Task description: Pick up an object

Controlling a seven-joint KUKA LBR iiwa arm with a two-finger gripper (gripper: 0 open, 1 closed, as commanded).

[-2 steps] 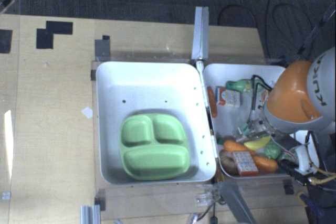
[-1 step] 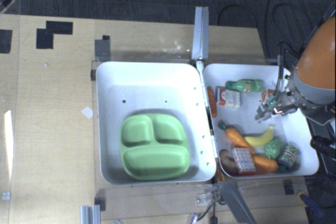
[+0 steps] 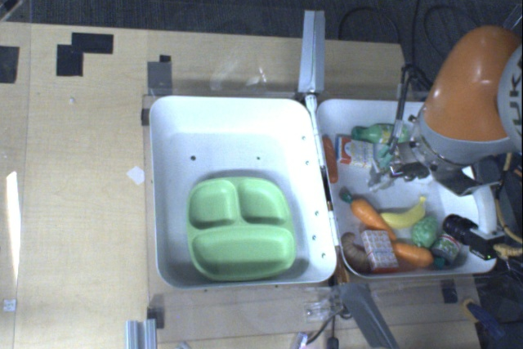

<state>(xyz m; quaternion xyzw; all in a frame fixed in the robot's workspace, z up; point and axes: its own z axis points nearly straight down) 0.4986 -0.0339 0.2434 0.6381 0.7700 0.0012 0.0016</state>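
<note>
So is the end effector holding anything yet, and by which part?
Cannot tell: the end effector sits low in the right bin, its tips blurred among the toys.

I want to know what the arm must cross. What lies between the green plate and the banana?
In the camera view, bare white bin floor, then the bins' adjoining walls, then a carrot lie between the green plate and the banana.

- The grey arm with its orange band (image 3: 467,86) reaches in over the right-hand shallow white bin (image 3: 327,120).
- Its jaws (image 3: 391,167) hang above small toy foods: two orange carrots (image 3: 369,215), a yellow banana (image 3: 406,216), a green bottle (image 3: 369,132).
- The left-hand white bin (image 3: 172,176) holds a green three-compartment plastic tray (image 3: 240,228).
</note>
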